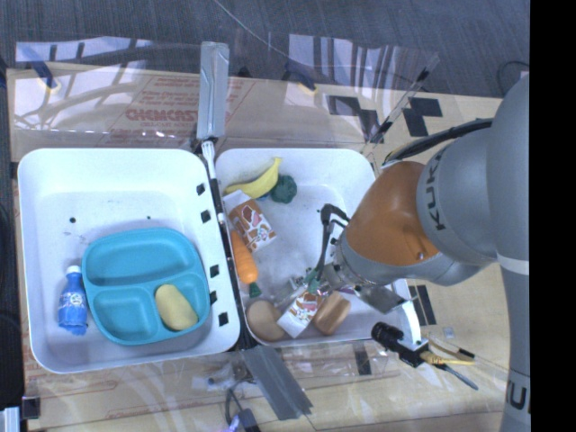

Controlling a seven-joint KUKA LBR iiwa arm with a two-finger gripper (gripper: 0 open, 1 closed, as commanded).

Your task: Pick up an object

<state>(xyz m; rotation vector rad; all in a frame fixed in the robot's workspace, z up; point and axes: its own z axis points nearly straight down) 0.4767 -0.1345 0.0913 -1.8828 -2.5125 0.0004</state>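
Note:
In the right bin (355, 165), my gripper (317, 283) hangs low under the orange wrist band, right above a small white and red carton (301, 312). A brown roll (332, 313) lies just right of that carton, and a round tan lump (262, 320) just left of it. Further back lie a yellow banana (257, 181), a dark green piece (285, 188), a white and orange carton (253, 225) and an orange carrot (243, 258). The arm hides the bin's right side.
The left bin (45, 187) holds a blue divided plate (135, 277) with a yellow lump (176, 305) in one compartment. A small blue bottle (73, 301) lies left of the plate. A ridge (216, 232) separates the bins.

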